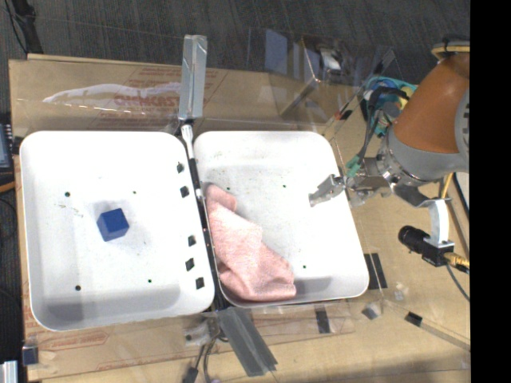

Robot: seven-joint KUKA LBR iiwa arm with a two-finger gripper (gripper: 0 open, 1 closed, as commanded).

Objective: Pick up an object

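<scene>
A blue cube point(112, 223) lies in the left bin point(48, 158), left of its middle. A pink cloth point(243, 250) lies crumpled along the left wall of the right bin point(319, 146), reaching toward that bin's front. My gripper point(326, 190) hangs over the right edge of the right bin, well to the right of the cloth, with nothing visible between its fingers. The arm's orange band and grey wrist sit just beyond the bin's right rim.
A divider with black clips point(192, 214) separates the two bins. The bins rest on a cardboard-covered bench point(104, 94). A metal bracket point(193, 70) stands behind the bins, and tape pieces point(375, 270) lie by the front right corner.
</scene>
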